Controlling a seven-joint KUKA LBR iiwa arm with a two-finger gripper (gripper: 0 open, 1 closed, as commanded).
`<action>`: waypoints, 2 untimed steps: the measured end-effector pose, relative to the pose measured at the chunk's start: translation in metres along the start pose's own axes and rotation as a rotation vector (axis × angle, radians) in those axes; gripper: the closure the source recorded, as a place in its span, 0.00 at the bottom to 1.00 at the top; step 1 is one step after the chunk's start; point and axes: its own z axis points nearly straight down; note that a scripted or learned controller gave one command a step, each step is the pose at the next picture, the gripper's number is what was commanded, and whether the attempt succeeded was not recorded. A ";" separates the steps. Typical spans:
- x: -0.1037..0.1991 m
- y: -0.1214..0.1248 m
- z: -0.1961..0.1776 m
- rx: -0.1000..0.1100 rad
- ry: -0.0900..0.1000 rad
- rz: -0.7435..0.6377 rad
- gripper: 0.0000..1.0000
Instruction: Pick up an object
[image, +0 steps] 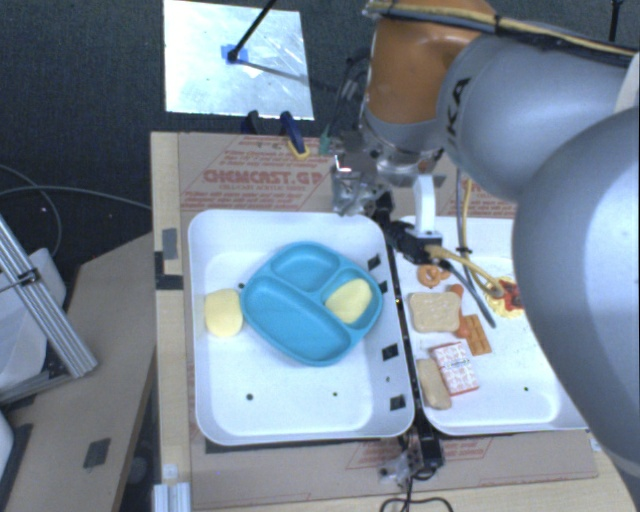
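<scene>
The gripper hangs at the far end of the two bins, right over the wall where they meet. The wrist hides its business end from where I stand, so I cannot tell whether it is spread or closed, and I see nothing held in it.

The closest things to pick lie nearer than it and slightly to the right, in the right bin. First is a small brown ring just beside the dividing wall, then a slice of toast lying flat a little nearer. Nearer again lies a red-and-white packet.

In the left bin a blue plate sits in the middle, with a yellow lump in its right compartment. A second yellow lump rests on the bin floor against the plate's left edge.

I'd judge the ring or the toast the shorter reach: a short move nearward and right, then down. The lump in the plate is the other choice, nearward and a touch left.
</scene>
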 end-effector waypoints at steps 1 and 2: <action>0.058 0.015 0.044 -0.003 0.000 0.000 1.00; 0.117 -0.007 0.038 0.000 0.000 0.000 1.00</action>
